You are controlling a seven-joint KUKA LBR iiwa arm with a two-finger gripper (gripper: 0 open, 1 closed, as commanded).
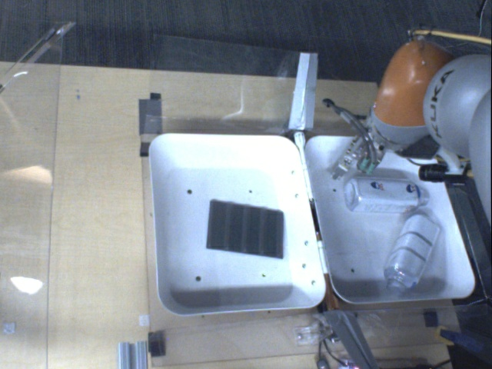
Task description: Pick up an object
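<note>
A dark ribbed rectangular pad lies flat in the middle of the left bin. Two clear plastic bottles lie in the right bin: one on its side with a label near the back, the other slanting toward the front right. My gripper hangs at the back left of the right bin, just above and left of the labelled bottle's end. Nothing shows between its tips.
The grey arm with its orange band fills the upper right above the right bin. A metal post stands behind the ridge where the two bins meet. Bare wooden bench spreads to the left.
</note>
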